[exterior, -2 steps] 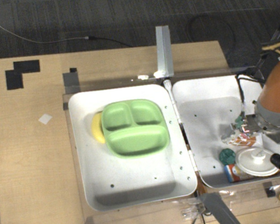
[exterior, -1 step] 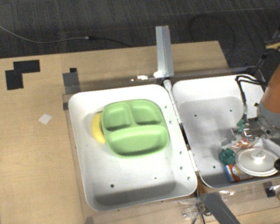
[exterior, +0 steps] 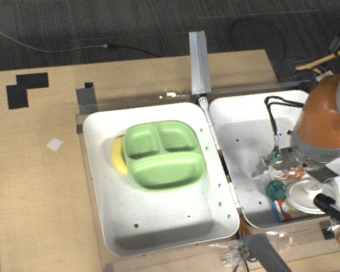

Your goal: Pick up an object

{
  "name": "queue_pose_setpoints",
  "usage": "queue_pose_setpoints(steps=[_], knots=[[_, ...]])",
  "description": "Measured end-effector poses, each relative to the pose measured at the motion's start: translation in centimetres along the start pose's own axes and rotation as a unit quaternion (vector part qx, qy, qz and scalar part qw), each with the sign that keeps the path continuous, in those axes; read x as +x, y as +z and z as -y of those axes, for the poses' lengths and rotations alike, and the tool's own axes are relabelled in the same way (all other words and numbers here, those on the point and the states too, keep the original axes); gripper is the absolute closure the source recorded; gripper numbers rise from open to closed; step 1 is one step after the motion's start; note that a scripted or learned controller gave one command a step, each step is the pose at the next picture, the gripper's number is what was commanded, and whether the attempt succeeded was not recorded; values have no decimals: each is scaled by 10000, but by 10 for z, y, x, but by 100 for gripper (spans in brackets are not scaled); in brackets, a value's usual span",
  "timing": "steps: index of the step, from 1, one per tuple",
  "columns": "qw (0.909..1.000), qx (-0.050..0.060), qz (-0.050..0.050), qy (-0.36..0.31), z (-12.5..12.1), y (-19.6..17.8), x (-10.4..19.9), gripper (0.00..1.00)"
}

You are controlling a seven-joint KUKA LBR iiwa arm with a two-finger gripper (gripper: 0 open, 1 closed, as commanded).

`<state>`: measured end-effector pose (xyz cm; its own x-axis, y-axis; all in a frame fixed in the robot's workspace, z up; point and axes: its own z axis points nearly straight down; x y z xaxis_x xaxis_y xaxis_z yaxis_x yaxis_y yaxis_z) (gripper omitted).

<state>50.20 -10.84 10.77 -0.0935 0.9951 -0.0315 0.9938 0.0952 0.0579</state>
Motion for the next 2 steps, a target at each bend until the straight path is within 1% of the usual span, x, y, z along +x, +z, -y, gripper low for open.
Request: queue_pose_setpoints(steps=[1, 2], knots=[[9991, 46, -84, 416, -9, 1, -7, 0], [9996, -7, -102, 256, -3, 1, -13, 0]])
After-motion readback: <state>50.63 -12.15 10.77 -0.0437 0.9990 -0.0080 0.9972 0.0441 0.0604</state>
